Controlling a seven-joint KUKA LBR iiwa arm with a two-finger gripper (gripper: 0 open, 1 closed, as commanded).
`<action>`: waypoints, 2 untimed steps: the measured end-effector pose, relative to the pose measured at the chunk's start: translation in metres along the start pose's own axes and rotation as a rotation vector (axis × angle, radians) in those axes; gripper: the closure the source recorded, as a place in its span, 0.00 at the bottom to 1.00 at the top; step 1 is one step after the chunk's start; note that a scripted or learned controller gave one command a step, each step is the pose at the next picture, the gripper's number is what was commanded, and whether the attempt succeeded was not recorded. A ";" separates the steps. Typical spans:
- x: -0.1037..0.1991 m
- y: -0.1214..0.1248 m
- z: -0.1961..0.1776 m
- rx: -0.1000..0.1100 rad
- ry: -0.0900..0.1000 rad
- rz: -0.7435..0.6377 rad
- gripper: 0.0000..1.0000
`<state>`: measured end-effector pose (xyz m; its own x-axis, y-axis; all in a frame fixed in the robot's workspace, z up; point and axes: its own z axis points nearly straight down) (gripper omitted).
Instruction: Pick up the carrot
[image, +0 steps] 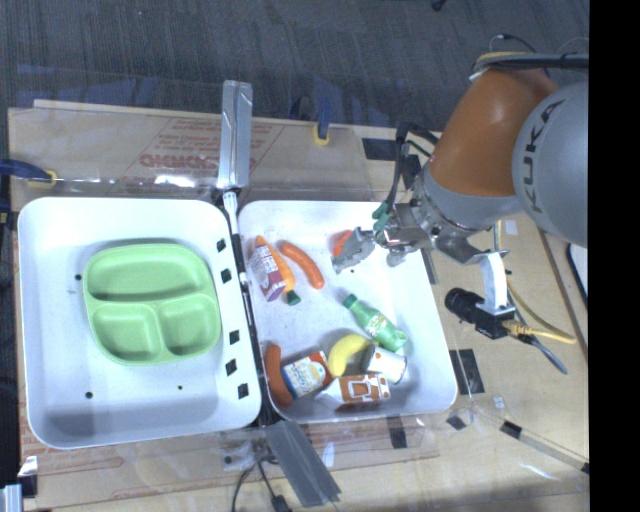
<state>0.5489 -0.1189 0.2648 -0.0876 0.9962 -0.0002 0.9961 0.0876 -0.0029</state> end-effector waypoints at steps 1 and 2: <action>0.028 0.046 0.075 0.003 0.000 -0.014 0.00; 0.010 0.025 0.157 -0.003 -0.001 -0.099 0.00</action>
<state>0.5728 -0.1073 0.1073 -0.1853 0.9827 -0.0007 0.9827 0.1853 0.0001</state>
